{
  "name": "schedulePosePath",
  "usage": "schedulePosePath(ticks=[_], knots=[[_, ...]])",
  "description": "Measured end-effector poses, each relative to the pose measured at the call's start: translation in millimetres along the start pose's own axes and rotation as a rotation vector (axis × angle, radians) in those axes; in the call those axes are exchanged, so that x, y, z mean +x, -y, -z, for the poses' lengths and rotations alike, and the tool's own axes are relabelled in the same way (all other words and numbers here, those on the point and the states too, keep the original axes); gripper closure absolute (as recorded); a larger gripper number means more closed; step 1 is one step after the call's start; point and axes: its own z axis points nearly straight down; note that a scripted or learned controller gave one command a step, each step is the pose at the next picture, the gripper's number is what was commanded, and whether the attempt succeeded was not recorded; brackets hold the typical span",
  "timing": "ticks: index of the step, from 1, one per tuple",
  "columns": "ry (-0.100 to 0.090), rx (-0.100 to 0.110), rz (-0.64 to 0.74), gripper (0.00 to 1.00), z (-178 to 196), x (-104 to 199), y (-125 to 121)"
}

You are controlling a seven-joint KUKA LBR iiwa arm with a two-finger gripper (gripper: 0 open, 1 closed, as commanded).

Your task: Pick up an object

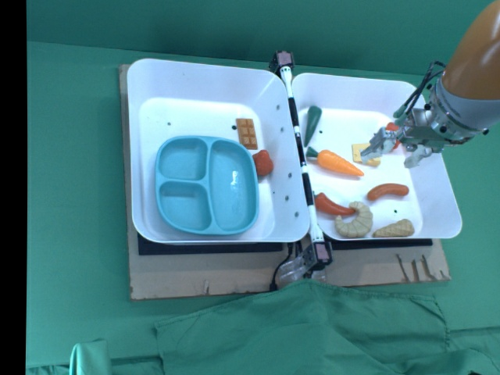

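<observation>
Gripper (396,148) hangs low over the right bin (437,209), near its far right side. Fingers spread apart, nothing between them.

Just under the left finger: yellow cheese wedge (362,153), with a small red piece (392,127) close behind the gripper. The wedge is the likeliest pick.

Risk: the wedge looks thin and flat, so closing fingers may skate over it or nudge it aside.

Further out lie the carrot (336,162) to the left and the sausage (387,191) nearer the camera. The left bin (148,92) holds a blue divided plate (206,184).
</observation>
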Motion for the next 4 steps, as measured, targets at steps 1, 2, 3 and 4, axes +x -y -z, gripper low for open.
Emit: schedulePosePath(ticks=[1,2,3,4], knots=[[0.000,0.000,0.000,0.00,0,0,0],[-0.001,0.007,-0.001,0.00,-59,1,-6],[-0.001,0.005,-0.001,0.00,-100,0,-4],[0.000,-0.005,0.000,0.00,-113,-1,-6]])
